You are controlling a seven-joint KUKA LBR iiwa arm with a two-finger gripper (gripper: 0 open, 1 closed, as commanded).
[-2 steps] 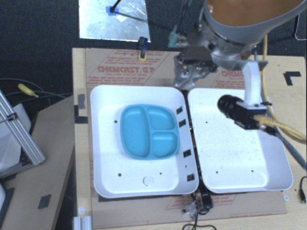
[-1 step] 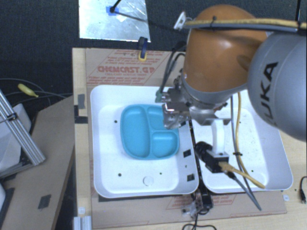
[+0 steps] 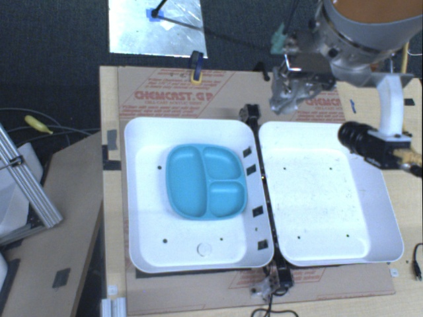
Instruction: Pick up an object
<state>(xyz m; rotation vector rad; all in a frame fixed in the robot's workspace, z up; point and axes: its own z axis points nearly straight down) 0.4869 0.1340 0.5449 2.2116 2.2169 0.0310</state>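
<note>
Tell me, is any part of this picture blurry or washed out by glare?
In the camera view, the arm looms close and soft-edged at top right; the gripper beneath it is smeared; the right bin looks bright white, with faint speckles; the blue plate in the left bin is sharp.

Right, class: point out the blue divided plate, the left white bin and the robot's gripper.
blue divided plate point(image 3: 205, 181), camera view, on the ridge where its compartments meet.
left white bin point(image 3: 147, 243), camera view, on its bare floor.
gripper point(image 3: 289, 100), camera view, at its lower tip.
</note>
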